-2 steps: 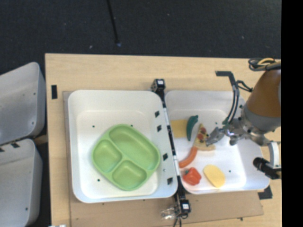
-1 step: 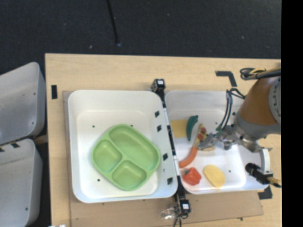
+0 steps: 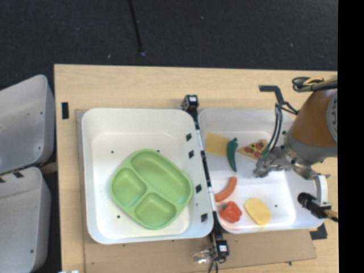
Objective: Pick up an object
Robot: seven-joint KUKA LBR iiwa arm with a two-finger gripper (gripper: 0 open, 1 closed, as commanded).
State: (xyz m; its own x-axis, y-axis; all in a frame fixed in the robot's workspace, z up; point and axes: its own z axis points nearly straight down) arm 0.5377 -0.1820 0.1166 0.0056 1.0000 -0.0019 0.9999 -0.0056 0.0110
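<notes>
You are looking down on a pale wooden bench [image 3: 68, 90] that is carrying two shallow white plastic bins side by side. The left bin [image 3: 91, 152] is holding a light green, glossy plastic divided plate [image 3: 151, 188] with three rounded compartments, lying flat and turned at a slant.

The right bin [image 3: 284, 218] is holding the small toy foods. A yellow wedge of toy cheese [image 3: 216, 144] is lying near the bin's left wall, and just beside it a dark green toy pepper [image 3: 232, 154] is lying with its long axis running nearly top to bottom in the view, its stalk end pointing up. To its right a small pizza slice [image 3: 253, 149], orange with red spots, is pointing its narrow tip toward the pepper. Lower down, an orange-red toy sausage [image 3: 226, 189] is lying on a diagonal, its upper end pointing up and to the right. Below it a red, rounded toy vegetable with a green top [image 3: 230, 211] is sitting near the bin's front left corner, and a smooth yellow oval piece [image 3: 258, 211] is lying just beside it, tilted on a diagonal.

The grey arm with its orange band is reaching in from the right, and its gripper [image 3: 265, 168] is hanging low over the right bin, just below the pizza slice and well apart from the sausage. You cannot tell how far it is open, and nothing is showing in its grasp.
</notes>
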